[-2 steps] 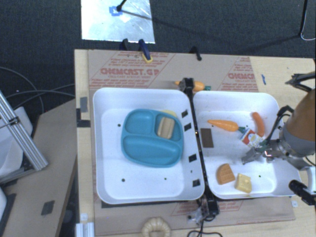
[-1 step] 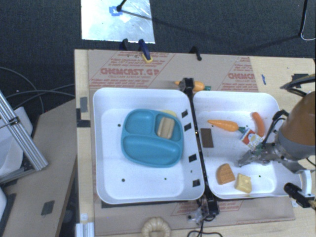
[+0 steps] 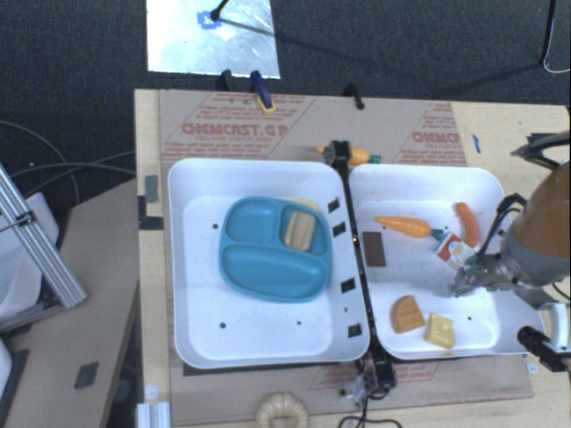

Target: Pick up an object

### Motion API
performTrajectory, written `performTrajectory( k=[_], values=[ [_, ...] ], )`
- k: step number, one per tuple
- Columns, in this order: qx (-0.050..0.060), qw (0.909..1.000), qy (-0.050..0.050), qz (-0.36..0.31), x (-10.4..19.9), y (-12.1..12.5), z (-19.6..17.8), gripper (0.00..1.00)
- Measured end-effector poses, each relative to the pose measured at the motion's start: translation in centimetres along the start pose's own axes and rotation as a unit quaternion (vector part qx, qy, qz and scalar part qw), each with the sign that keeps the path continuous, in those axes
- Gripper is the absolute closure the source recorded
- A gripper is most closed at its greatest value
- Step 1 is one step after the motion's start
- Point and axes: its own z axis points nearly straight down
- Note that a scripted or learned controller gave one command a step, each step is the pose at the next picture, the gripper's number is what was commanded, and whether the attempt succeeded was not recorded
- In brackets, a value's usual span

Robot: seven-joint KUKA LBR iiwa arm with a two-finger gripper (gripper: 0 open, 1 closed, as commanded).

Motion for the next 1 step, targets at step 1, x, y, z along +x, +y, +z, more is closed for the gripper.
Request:
performTrajectory(
  k=[1],
  values=[
    [-0.001, 1.0, 0.0, -0.002, 0.64, 0.13, -4.52, 1.0]
  ],
)
